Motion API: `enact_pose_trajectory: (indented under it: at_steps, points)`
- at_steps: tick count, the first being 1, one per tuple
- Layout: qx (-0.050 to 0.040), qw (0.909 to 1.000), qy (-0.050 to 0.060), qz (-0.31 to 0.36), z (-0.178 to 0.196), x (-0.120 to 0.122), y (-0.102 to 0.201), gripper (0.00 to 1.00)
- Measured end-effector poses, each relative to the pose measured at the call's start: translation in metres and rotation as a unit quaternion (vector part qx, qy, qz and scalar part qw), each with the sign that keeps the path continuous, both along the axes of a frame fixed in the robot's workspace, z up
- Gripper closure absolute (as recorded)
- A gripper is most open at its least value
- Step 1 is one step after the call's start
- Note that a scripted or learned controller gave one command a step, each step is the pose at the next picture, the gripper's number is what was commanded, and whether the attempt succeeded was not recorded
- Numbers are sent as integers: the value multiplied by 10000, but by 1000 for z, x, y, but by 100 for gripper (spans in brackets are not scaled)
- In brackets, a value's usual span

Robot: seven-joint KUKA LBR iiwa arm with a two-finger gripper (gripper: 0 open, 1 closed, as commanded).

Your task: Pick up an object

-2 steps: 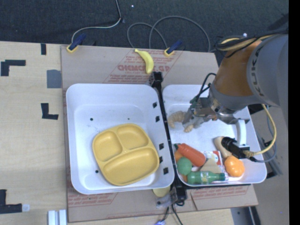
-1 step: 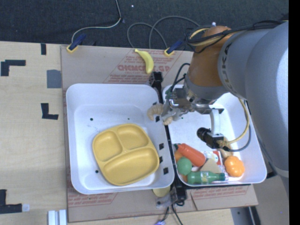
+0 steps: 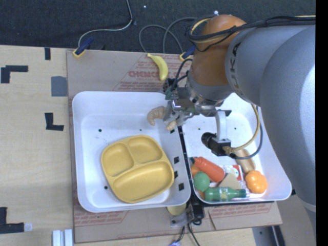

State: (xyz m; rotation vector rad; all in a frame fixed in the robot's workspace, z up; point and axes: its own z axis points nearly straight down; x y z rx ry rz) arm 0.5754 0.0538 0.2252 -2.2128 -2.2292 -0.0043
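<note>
Arm (image 3: 256,70) over two bins (image 3: 84,137), yellow tray (image 3: 137,169) inside.

Banana (image 3: 159,65) on cardboard sheet (image 3: 113,76), cables (image 3: 128,19) on dark carpet (image 3: 61,9)

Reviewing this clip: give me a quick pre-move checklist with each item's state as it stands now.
1. Gripper over the left bin, near the divider: ok.
2. Finger state readable: cannot tell.
3. Small tan object close beside the gripper, a likely target: ok.
4. Anything held: cannot tell.
5. Yellow divided plate lies apart from the gripper: ok.
6. Banana lies outside both bins on the cardboard: not ok as a target.
</note>
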Motion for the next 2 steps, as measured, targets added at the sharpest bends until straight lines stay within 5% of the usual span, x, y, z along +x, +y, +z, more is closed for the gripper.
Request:
enact_pose_trajectory:
  at_steps: [1, 2]
  points:
    - [-25, 10000, 25, -48, -36, 16, -41, 100]
    - [-18, 10000, 27, -46, -29, -35, -58, 100]
